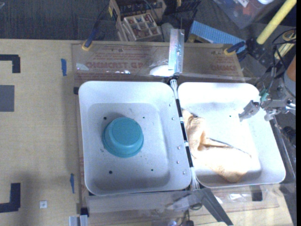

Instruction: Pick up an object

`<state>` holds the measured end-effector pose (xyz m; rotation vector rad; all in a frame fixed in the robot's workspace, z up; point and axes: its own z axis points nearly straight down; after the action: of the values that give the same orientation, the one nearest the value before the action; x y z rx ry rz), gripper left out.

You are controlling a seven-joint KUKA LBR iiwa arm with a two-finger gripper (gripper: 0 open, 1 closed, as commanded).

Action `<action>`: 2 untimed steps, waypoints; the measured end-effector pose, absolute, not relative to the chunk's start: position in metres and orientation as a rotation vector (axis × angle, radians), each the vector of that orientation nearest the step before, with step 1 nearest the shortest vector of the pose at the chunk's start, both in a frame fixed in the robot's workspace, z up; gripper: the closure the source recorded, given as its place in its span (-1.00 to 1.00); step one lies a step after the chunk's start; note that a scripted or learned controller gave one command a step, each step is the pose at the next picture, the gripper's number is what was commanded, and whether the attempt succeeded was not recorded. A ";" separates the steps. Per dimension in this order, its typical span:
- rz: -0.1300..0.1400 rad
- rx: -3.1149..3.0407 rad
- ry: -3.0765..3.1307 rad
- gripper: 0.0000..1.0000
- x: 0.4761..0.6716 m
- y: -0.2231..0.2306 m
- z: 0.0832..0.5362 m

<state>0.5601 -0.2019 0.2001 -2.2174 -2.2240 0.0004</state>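
Observation:
A blue bowl (123,136) lies upside down in the middle of the left bin (89,98). In the right bin (221,94) a crumpled tan cloth (211,149) spreads from the left wall toward the front. My gripper (257,113) hangs over the right bin's far right edge, well right of the cloth and apart from it. Its fingers (247,111) stand open with nothing between them.
A clear plastic panel (141,62) and a metal divider post (176,51) stand behind the bins. Cluttered boxes and cables lie beyond them. Tan bench surface with black marks extends to the left (33,126).

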 end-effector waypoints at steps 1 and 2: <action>-0.001 -2.218 -2.227 1.00 0.561 -0.203 0.210; 0.001 -2.345 -2.094 1.00 0.544 -0.214 0.318</action>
<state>0.5444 -0.2143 0.3175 -2.3451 -2.0940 0.0009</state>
